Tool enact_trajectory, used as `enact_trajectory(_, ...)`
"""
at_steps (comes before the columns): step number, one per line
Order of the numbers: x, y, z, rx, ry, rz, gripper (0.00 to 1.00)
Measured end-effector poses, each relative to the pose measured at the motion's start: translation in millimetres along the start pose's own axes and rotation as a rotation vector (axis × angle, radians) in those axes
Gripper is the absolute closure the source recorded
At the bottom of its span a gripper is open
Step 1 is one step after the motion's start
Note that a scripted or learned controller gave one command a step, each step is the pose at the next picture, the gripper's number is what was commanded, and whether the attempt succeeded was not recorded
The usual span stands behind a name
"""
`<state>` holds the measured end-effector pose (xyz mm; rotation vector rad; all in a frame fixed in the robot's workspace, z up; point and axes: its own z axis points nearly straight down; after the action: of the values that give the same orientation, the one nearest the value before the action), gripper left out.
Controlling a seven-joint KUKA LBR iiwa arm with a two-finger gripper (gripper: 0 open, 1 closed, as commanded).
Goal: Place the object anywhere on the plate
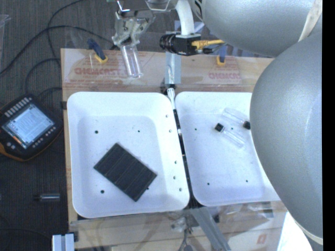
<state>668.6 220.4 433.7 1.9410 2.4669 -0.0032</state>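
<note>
Clear tube [131, 61] is clamped at its top end between the gripper [127, 37] fingers, hanging roughly upright, slight tilt, open lower end down. It sits at about 11 o'clock in the view, over the brown bench board [84, 72] beyond the far rim of the left bin [78, 140], not over either bin

Gripper fingers are closed in narrow on the tube's upper part, tube visibly between them. Wrist hardware above it runs out of the top edge

Dark ribbed plate [125, 171] lies flat on the floor of the left bin, rotated diamond-wise, at about 7 o'clock from view centre. Tube and plate are well apart: plate is toward 6 o'clock from the tube, with the bin's far wall and open floor between

Right bin [220, 187] just beside the left one, rims touching along the centre line. In it, at about 3 o'clock: more clear plastic tubes [234, 127], hard to separate from the white floor, and a small black piece [219, 127] just beside them. A second dark bit [246, 124] sits at the edge of the arm's outline

Grey arm body [282, 88] covers the upper right and right side, over part of the right bin

Black connector with yellow tip [183, 43] at 12 o'clock, just right of the gripper. Blue-yellow clamp [97, 50] on the board at 10 o'clock from the tube. Teach pendant [26, 125] on the dark floor at 9 o'clock, cables running up from it
</note>
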Motion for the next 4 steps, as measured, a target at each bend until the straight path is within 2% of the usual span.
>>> enact_trajectory(1, 0, 0, 0, -0.001, 0.000, -0.751, 1.00)
enact_trajectory(4, -1, 2, -29, -0.005, -0.012, -0.745, 1.00)
